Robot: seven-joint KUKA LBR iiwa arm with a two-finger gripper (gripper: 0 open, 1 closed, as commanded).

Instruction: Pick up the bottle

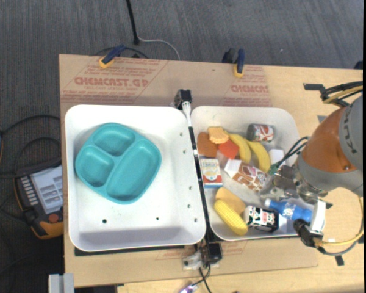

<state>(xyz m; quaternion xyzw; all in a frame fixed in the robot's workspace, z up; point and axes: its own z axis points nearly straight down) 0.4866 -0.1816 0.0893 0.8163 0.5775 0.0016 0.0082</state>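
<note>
We judge the pick as not done yet. The arm (332, 145) reaches over the right bin (280, 116) w/ its gripper (279, 185) low among the clutter, but we can't tell how the claw stands; the wrist body hides that.

The bottle (293, 212), as best we can read it, is the blue item w/ a white end lying on its side along the bin's near-right edge, just beside the black-and-white cow-print carton (261, 218). It rests on the bin floor, not lifted, and sits just below the gripper, partly under the wrist.

Rest of the bin: corn cob (230, 217), banana (251, 150), a can (260, 132), small snack packs. Left bin (85, 224) has a teal divided plate (117, 162).

Left to do: close on the bottle and raise it clear. Tight neighbours make a clean grasp uncertain.
</note>
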